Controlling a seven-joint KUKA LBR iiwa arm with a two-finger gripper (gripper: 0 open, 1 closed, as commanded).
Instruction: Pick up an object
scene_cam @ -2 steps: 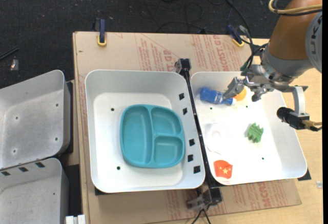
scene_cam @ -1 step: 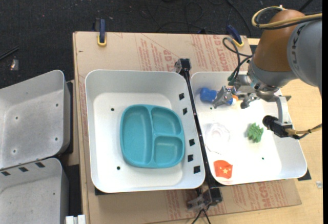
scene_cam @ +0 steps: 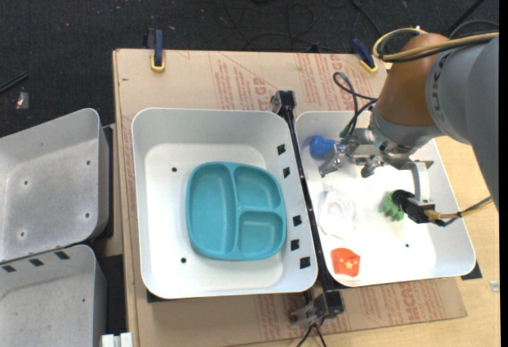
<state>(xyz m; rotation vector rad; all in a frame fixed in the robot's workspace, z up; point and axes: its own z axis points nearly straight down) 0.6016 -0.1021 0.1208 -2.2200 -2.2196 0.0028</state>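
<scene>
My gripper (scene_cam: 347, 169) hangs over the back of the right bin (scene_cam: 444, 258), open, with nothing between its fingers. A small blue object (scene_cam: 319, 146) lies just left of it, against the bin's back left corner. A pale, see-through white object (scene_cam: 337, 206) rests on the bin floor below the gripper. To its right lies a green object (scene_cam: 391, 206). An orange piece with a red mark (scene_cam: 345, 262) sits near the bin's front edge.
The left bin (scene_cam: 159, 179) holds a teal divided plate (scene_cam: 236, 210). A black divider with clips (scene_cam: 302, 194) runs between the two bins. The grey arm with its orange band (scene_cam: 413, 91) reaches in from the right above the right bin's back.
</scene>
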